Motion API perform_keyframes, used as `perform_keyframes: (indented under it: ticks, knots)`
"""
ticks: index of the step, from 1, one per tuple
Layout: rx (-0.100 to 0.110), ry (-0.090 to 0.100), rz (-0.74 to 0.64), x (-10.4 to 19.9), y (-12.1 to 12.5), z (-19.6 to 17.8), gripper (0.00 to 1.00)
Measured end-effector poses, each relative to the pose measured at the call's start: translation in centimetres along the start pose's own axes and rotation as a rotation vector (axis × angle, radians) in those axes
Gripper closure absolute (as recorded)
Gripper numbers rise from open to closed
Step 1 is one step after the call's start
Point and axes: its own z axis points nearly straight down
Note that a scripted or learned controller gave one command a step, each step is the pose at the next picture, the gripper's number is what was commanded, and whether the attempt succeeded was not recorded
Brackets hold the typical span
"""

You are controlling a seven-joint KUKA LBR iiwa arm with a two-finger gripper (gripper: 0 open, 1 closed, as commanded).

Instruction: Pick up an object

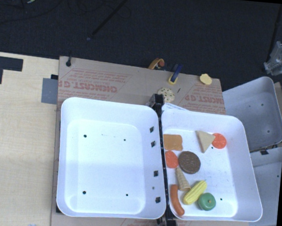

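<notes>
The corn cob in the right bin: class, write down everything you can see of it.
The corn cob is a small yellow toy, plastic by its look, with a ribbed kernel surface. It lies flat and slanted in the right bin, near the front. Its lower end is beside the green round piece, its upper side against the cone; the sausage lies to its left.

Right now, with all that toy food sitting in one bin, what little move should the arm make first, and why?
Probably swing in from the right and stop above the right bin, over the green ball. That is my guess: all the toy food lies in that bin, and the green ball sits near the front edge with bare floor to its right, touching little but the corn cob.
</notes>
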Motion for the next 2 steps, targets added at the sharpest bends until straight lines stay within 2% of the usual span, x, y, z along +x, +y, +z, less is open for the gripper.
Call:
perform_keyframes:
  ticks: [1,2]
  knots:
    - [0.002,0.000,0.002,-6.4,0.0,6.1,1.00]
    - [-0.009,-0.001,-0.007,-6.2,0.1,0.3,1.00]
